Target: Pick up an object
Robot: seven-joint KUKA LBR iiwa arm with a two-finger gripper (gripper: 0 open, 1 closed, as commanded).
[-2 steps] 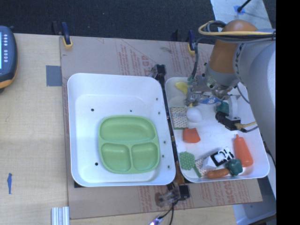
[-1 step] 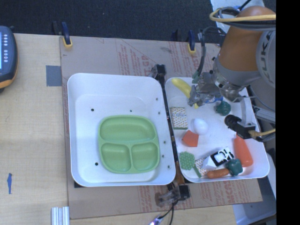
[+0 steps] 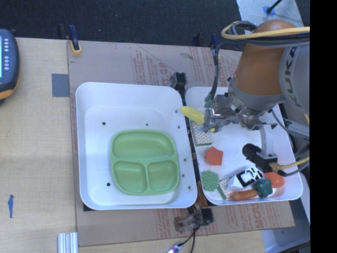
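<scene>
Two shallow white bins with rounded corners are sitting side by side on a brown cardboard sheet (image 3: 131,62) that is covering part of the pale wooden surface (image 3: 37,157). The left bin (image 3: 84,141) is holding a smooth green plate (image 3: 145,162), rounded and split into three hollows, with bare white floor showing all round it. The right bin (image 3: 234,141) is carrying the small things. A yellow piece (image 3: 190,113), long, glossy and slightly curved, is lying at the bin's upper left corner, tilted across the rim where the two bins are meeting. The claw (image 3: 210,123) is hanging just beside its right end, over a flat patterned card (image 3: 201,136). Whether the claw is wide or narrow, or touching the yellow piece, cannot be told from here. The arm (image 3: 263,62), with its orange band, is covering the bin's upper right part. Below the card an orange block (image 3: 213,155) with flat faces is lying alone on bare white. A green ribbed disc (image 3: 210,180) is resting near the lower left edge. Along the lower rim a carrot (image 3: 243,195), a black-and-white piece (image 3: 247,177), a teal lump (image 3: 262,188) and a red lump (image 3: 275,181) are crowding together, close or touching. The middle of the bin's floor is lying open between the block and that cluster.
</scene>
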